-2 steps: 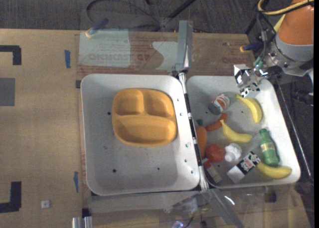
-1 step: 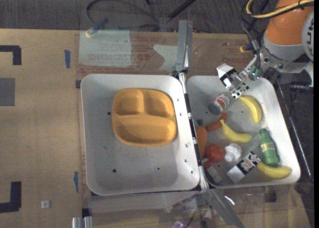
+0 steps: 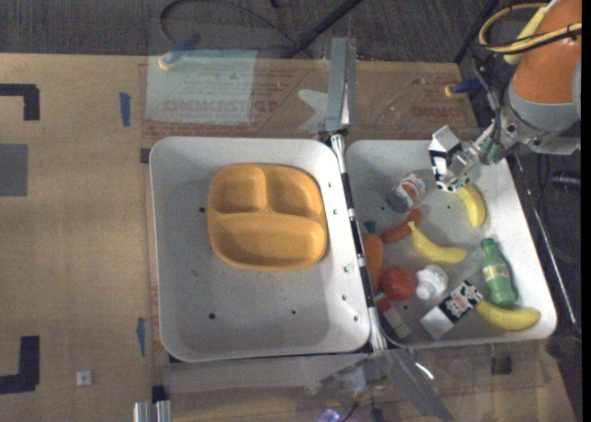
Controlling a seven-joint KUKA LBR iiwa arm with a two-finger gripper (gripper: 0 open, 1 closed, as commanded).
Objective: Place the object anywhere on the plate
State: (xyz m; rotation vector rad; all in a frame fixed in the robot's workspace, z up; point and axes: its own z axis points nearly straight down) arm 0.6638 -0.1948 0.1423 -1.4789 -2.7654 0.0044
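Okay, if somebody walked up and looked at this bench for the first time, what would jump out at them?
First the orange plate, sitting alone in the left bin with its three compartments bare. Then the clutter of toy food in the right bin: three bananas, the nearest at, a green bottle and a red tomato. The gripper hangs over that bin's far end, with the arm's orange band at top right.

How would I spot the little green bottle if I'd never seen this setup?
Look in the right bin, the one full of toy food. Near its lower right corner, the green bottle stands just above a banana. It is the only green thing there.
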